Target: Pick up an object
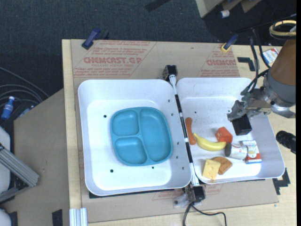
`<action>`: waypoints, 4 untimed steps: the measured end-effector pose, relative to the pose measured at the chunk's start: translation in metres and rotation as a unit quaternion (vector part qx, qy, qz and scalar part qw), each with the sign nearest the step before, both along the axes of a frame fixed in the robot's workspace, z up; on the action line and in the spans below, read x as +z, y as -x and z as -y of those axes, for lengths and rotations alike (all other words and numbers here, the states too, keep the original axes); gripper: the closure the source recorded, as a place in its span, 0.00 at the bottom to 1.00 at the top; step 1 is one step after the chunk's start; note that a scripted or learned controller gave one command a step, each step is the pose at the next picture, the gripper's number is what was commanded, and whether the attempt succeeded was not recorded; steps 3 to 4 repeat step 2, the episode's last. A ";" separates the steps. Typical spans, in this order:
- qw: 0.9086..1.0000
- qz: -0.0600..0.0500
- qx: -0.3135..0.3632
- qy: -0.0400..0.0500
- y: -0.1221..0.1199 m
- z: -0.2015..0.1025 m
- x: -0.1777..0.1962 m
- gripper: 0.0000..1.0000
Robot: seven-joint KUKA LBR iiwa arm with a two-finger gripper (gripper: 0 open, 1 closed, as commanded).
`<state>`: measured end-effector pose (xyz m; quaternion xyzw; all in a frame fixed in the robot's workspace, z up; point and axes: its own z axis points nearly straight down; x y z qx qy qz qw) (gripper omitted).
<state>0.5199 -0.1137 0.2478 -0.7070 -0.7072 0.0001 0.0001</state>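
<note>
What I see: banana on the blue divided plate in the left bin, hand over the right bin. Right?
Not quite: the camera view shows the banana in the right bin, not on the blue divided plate. The plate is in the left bin, the hand over the right bin.

The light is bright and even and seems to come from above, so the left bin point(94, 126) and the right bin point(207, 102) look almost washed out, with a light blue tint, and the shadows along their inner walls are only soft and pale. The blue tray point(140, 135) has a mild sheen without hard glare, while the floor point(70, 8) at the far side stays dark. The picture is a little soft and grainy: the print on the surface point(117, 55) can be read, but the small things point(210, 145) in the right bin have unclear edges.
</note>
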 end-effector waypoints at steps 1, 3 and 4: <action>1.000 -0.001 0.000 -0.001 0.041 -0.026 0.018 1.00; 1.000 -0.001 0.000 -0.001 0.041 -0.086 0.001 1.00; 1.000 -0.001 0.000 -0.001 0.041 -0.086 0.001 1.00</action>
